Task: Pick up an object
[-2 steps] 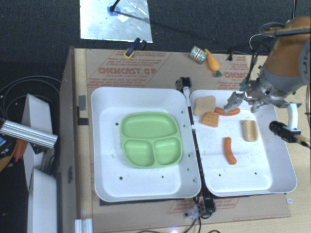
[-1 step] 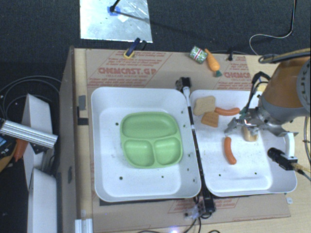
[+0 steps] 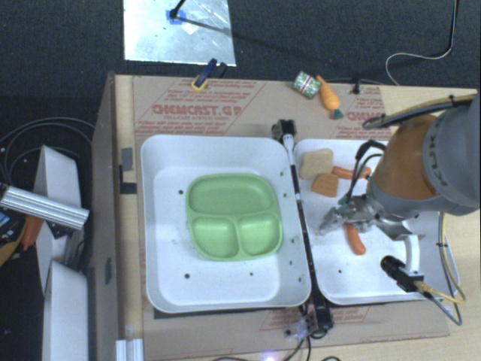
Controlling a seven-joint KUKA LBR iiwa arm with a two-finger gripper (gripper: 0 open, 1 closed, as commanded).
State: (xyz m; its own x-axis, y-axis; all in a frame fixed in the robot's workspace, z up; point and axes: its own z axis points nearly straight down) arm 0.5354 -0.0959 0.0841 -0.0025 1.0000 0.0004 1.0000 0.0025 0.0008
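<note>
Right bin (image 3: 353,292) holds the arm's jaws (image 3: 340,218), low over its floor; can't tell if open or closed. Orange carrot-like piece (image 3: 355,240) lies just beside them, not visibly gripped. Tan blocks (image 3: 319,170) sit further back. Pick looks not done; grasp and lift remain.

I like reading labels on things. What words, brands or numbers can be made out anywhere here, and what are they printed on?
"CHEMCAST GP": red print on the brown protective sheet covering the bench, behind the left bin.
More red print on the same sheet behind the right bin, near the arm: partly covered, too blurred to read.
Small can behind the bins: its label is too small to read.
</note>
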